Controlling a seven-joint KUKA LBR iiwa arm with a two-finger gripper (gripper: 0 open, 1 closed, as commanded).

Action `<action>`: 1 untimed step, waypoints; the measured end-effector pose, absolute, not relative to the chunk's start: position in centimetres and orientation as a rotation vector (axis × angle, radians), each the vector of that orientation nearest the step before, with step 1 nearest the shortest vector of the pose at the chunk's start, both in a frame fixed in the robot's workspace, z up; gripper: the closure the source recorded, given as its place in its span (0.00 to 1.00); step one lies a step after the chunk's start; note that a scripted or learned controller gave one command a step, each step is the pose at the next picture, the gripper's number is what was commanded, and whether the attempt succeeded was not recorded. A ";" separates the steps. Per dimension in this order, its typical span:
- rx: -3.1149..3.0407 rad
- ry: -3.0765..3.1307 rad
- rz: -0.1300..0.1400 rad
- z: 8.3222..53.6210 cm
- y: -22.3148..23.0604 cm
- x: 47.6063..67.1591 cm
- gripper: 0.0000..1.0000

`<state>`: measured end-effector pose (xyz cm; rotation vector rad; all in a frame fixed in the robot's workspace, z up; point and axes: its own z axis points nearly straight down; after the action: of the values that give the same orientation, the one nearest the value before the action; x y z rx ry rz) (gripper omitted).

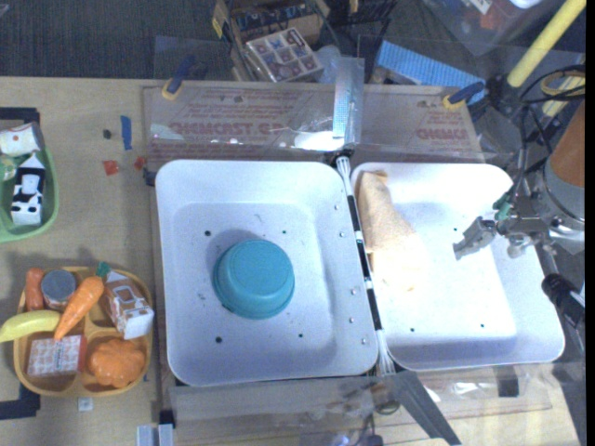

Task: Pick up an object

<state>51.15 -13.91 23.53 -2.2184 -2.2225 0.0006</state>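
Gripper [469,240] over the right bin [465,342], jaws' state unclear.
One teal bowl [254,278] centred in the left bin [186,203]; one tan cloth [383,226] along the right bin's left wall.

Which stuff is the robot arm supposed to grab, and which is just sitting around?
For the job:
round teal plastic bowl, upside down, left bin
tan cloth, right bin
gripper

Lying about:
yellow tray of toy food
green dish

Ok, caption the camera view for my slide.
Gripper over right bin beside tan cloth; teal bowl upside down in left bin.
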 end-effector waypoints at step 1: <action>-2.489 -1.922 -0.002 25.2 -10.2 56.3 0.00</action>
<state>56.33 -10.20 25.19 -2.4885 -1.9216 -0.0024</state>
